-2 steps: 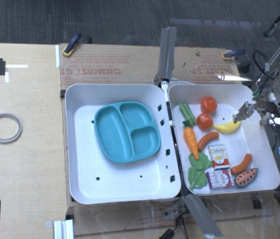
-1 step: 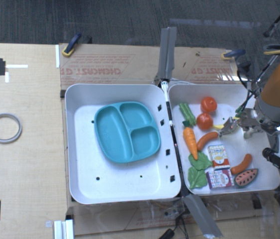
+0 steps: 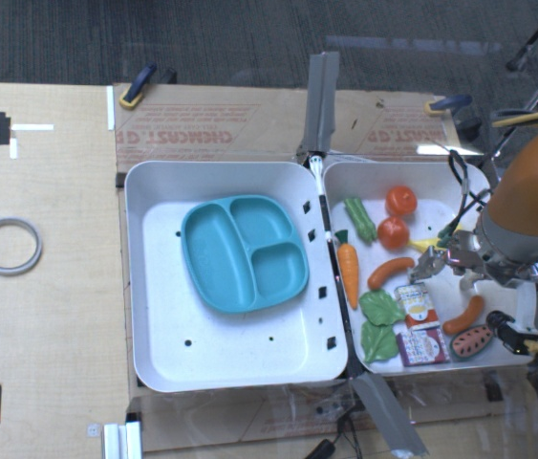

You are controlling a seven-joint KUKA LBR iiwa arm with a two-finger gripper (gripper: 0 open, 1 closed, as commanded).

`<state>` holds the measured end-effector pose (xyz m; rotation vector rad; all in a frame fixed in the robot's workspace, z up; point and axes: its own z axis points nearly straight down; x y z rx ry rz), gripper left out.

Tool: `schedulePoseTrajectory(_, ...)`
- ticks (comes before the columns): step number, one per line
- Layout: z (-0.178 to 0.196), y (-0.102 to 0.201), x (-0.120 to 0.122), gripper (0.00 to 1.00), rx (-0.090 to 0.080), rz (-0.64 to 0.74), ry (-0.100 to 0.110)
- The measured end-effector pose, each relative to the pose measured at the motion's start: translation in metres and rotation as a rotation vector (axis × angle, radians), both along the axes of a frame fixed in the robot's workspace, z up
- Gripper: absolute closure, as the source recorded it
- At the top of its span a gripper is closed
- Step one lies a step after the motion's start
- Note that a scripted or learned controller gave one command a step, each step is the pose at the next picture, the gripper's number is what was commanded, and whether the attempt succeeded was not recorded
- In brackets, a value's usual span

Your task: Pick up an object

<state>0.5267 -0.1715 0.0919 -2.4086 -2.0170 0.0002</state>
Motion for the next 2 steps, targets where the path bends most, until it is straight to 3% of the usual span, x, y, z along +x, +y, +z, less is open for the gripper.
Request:
schedulePoseTrajectory(1,0.000,-0.030,0.072,0.00,0.002,0.003,0.000)
schedulePoseTrajectory(2,0.001,-0.033,0.112,0.00,0.003,0.073,-0.001)
